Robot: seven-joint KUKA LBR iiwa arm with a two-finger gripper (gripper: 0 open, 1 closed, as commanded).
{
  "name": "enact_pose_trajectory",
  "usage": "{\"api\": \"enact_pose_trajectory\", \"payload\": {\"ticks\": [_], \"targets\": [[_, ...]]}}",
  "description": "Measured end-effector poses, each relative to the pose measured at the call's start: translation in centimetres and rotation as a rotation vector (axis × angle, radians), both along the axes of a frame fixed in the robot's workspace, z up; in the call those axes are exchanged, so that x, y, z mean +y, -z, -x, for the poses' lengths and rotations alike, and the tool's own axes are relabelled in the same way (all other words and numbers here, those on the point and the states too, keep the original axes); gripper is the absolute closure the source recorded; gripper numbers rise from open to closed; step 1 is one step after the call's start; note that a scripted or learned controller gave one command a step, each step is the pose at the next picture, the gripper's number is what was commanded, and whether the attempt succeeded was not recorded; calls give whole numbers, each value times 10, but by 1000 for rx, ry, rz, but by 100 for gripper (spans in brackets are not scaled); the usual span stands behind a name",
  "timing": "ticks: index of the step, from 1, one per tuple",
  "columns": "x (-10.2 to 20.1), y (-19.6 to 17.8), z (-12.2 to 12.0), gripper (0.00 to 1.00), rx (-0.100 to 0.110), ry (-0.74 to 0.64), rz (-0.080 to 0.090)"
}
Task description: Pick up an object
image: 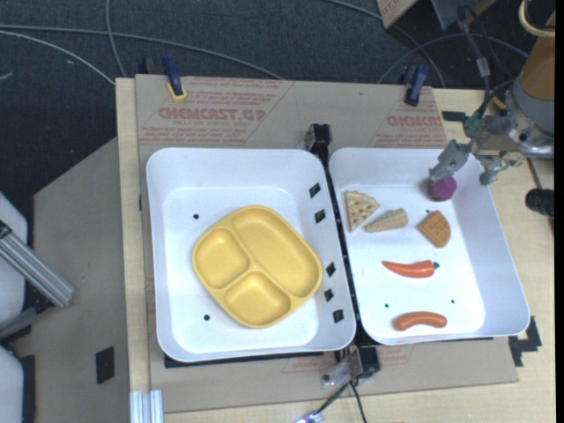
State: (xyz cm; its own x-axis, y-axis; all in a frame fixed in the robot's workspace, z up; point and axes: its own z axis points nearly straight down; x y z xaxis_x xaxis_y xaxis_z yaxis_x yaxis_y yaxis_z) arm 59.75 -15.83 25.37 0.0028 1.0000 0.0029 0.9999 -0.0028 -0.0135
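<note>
The pincer point(468, 166) is hanging open over the far corner of the right bin point(502, 263), its left finger just above a purple piece point(442, 188). A waffle wedge point(359, 209), bread slice point(387, 221), cracker point(434, 228), red pepper point(409, 269) and sausage point(419, 321) are lying there. A yellow divided plate point(256, 265) is sitting in the left bin point(167, 236).

One fixed camera looks down at a slant from above the desk point(220, 113), taking in both bins point(167, 236) whole.
</note>
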Motion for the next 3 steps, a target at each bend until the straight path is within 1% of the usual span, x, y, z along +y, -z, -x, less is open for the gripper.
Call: {"api": "enact_pose_trajectory", "payload": {"ticks": [1,2,3], "targets": [[0,-7,-2,0,-13,-3,3],[-9,45,3,0,-7,-2,1],[-9,89,10,0,-9,-3,1]]}}
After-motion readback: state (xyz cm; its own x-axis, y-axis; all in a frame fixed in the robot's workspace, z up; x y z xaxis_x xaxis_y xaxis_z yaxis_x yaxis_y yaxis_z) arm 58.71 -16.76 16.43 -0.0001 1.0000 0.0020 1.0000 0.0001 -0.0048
